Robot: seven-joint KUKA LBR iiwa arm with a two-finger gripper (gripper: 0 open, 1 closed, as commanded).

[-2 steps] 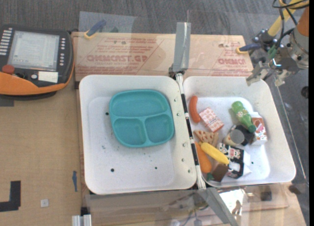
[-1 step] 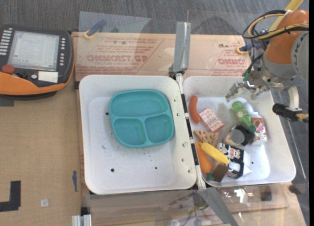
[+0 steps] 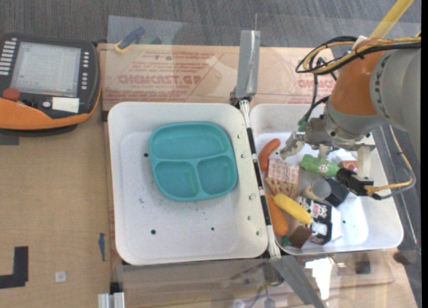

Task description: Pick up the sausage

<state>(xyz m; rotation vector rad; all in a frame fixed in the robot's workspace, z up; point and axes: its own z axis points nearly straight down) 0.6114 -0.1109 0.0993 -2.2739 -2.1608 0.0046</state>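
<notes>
Faint red lettering runs across the clear plastic sheet (image 3: 175,73) lying behind the left white bin (image 3: 127,166); it seems to read "CHEMCAST GP", printed twice, though the letters are blurred. The screen of the teach pendant (image 3: 47,83) left of that bin is unreadable.

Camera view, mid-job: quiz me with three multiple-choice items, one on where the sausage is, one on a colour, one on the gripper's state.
1. The sausage lies in:
A. the right bin
B. the left bin
C. the teal plate

2. The divided plate is:
A. red
B. teal
C. yellow

3. The gripper is:
A. lifting the sausage
B. resting on the plate
C. over the right bin, sausage not held

Key: 1 A, it lies by that bin's left wall. 2 B, plainly teal. 3 C, the sausage lies apart, to its left.
</notes>
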